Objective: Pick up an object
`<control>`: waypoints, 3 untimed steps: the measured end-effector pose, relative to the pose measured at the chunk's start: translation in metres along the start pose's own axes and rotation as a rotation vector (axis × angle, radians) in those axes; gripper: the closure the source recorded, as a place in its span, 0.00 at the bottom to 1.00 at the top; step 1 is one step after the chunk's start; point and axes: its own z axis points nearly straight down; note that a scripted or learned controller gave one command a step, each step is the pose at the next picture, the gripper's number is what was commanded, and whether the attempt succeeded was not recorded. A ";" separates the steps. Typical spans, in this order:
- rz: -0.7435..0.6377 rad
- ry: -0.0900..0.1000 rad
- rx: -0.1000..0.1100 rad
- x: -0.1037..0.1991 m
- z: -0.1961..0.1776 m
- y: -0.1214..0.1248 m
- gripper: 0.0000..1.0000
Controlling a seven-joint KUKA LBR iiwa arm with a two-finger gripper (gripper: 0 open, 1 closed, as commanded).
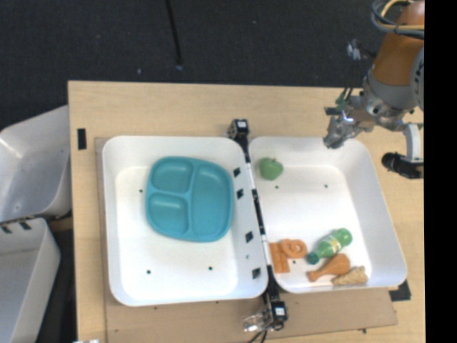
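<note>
Green apple sat at the right bin's far-left corner, well apart from the jaws hovering over the far rim; their spread was impossible to tell.

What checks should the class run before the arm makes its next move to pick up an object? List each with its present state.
1. Objects lie in reach in the right bin: ok; a green apple sits near its top left, and a bottle, a drumstick and orange pieces cluster along the bottom.
2. Gripper is over a target: not ok; it hangs at the bin's top rim, apart from every object.
3. Gripper open for a grasp: cannot tell.
4. Apple stands free of neighbours: ok.
5. Bottom cluster is separated enough for a clean grasp: not ok; the pieces touch or crowd.
6. Teal plate is out of the path: ok; it lies in the left bin.
</note>
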 end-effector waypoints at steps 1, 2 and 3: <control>-0.005 0.002 0.000 0.044 0.003 -0.017 1.00; -0.007 0.004 0.000 0.104 0.003 -0.027 1.00; -0.007 0.005 -0.001 0.149 -0.014 -0.037 1.00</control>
